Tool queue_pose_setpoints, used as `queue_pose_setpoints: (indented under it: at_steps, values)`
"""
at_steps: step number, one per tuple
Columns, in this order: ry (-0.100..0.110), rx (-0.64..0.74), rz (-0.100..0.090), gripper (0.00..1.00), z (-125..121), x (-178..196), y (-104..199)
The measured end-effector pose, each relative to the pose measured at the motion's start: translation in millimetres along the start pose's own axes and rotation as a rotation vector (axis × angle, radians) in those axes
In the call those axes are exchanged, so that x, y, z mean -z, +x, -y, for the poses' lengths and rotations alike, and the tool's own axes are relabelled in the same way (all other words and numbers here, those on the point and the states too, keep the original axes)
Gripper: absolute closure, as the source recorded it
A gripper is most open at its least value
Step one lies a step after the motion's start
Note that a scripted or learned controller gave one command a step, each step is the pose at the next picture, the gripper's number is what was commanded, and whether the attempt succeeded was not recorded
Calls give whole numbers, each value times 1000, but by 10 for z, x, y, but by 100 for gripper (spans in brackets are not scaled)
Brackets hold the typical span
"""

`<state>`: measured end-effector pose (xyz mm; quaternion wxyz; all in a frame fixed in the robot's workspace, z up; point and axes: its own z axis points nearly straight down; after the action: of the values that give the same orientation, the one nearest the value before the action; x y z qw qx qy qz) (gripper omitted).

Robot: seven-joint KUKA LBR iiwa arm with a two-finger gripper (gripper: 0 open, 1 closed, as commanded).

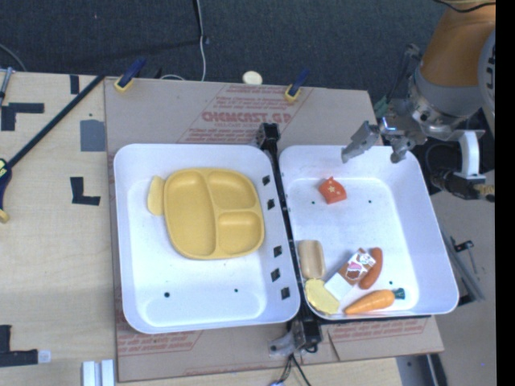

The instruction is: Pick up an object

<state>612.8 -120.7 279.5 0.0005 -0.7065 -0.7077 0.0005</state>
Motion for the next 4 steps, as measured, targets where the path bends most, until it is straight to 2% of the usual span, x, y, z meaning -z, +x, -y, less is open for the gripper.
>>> queue_pose_setpoints:
  at_steps: [1,2,3,4]
  values:
    - [9,1,-2,0,-279,-1266,192]
    - [2,1,2,0,-497,-1997,109]
    - [-1,2,1,100,-508,-1849,115]
    - [-1,2,1,0,-509,-1848,114]
